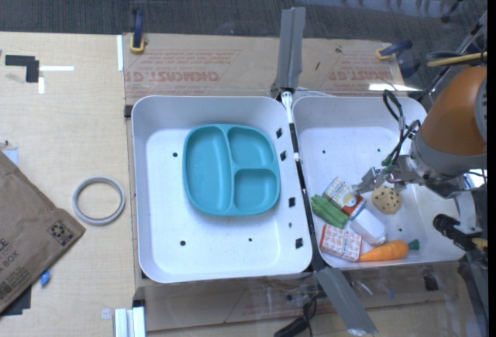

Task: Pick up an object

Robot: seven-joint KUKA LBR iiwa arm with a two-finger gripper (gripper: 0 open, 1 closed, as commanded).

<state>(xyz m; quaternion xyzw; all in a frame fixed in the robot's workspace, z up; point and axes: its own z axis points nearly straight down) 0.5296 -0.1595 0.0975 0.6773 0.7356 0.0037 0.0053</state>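
The right bin [341, 126] holds a cluster of small items near its front: a tan speckled ball [387, 201], an orange carrot [384, 251], a green pod-like piece [328, 211], a small printed packet [336, 190], a white bottle [368, 227] and a red-and-white checked packet [341, 242]. My gripper [373, 179] reaches in from the right and hovers low over this cluster, just above and left of the tan ball. Nothing shows in its grasp.
A teal divided plate [231, 170] lies in the left bin [143, 196]. On the bench to the left lie a roll of tape [98, 199] and a brown cardboard box [27, 235]. The back half of the right bin is bare white floor.
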